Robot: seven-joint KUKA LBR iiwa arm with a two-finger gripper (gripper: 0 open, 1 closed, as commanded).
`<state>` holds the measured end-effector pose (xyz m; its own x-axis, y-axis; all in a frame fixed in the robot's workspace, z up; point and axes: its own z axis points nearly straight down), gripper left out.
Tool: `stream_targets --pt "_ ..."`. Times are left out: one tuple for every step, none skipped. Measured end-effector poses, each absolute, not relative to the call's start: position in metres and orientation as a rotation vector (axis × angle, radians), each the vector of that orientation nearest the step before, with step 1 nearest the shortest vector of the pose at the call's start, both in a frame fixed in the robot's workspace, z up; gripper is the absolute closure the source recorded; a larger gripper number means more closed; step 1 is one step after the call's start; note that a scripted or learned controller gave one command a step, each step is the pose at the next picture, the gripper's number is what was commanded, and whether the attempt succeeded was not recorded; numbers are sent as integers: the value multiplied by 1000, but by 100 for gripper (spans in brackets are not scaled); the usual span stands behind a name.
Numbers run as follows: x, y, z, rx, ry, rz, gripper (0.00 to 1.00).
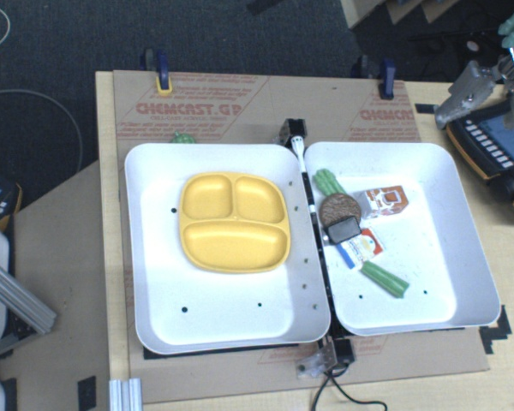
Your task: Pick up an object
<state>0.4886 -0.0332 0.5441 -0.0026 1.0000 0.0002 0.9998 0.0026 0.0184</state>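
Observation:
The right bin holds a cluster of small things near its left wall. A brown round object lies against a small black block. A green cylinder sits just behind them. A white and red packet lies to their right, and a blue, white and red packet lies in front. A green stick rests closest to the front. The gripper hangs grey at the upper right, outside the bin's far right corner and well away from the objects.
A yellow divided plate lies in the left bin. Blue clamps hold the board's back edge. A dark device sits off the bench's right side.

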Motion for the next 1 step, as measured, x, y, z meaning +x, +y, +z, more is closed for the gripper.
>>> stream_targets --pt "477 50 341 2223 2239 -22 0"
